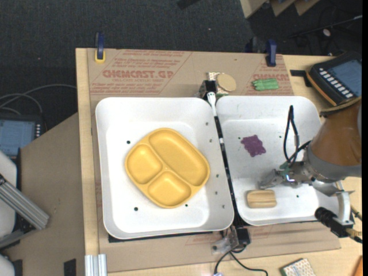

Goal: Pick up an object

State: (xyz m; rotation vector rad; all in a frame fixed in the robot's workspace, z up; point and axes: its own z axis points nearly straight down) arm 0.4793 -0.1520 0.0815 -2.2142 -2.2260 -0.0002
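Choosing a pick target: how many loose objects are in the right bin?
2: a purple piece near the bin's middle, and a tan block by the near edge, just below the gripper. The arm may hide others.

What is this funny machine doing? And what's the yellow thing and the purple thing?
It's a robot arm, photographed by one camera looking down from above. The arm reaches in from the right. At its end are metal jaws for grabbing things, called a gripper. On the bench sit two white bins. The left bin holds a yellow plate with three sections. The right bin holds a purple scrap and a tan block. The gripper is low in the right bin, just above the block, with nothing between its jaws yet.
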